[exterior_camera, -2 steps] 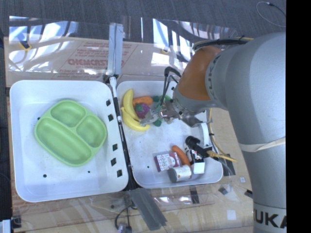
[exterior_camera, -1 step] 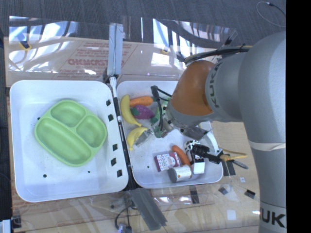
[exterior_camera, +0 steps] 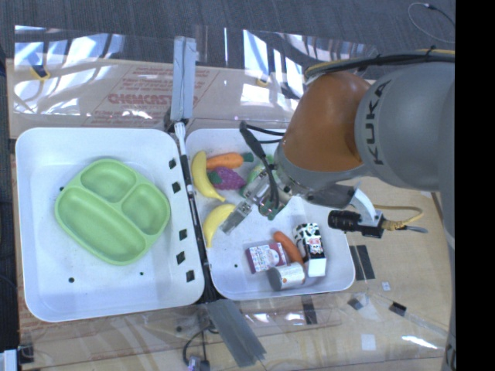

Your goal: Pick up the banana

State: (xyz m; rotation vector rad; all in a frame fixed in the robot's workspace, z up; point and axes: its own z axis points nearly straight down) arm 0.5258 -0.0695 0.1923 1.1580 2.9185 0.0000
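**Two bananas, one crowded bin**

The end effector hangs over the right bin, its tip beside the lower banana; its spread I cannot tell. Another banana lies nearby, touching the purple grapes. A descent off-centre could nudge the fruit against the bin wall.

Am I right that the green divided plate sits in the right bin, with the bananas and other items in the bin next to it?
Not quite. The camera view shows the green divided plate in the left bin. The bananas and the other items lie in the right bin, where the gripper is reaching.
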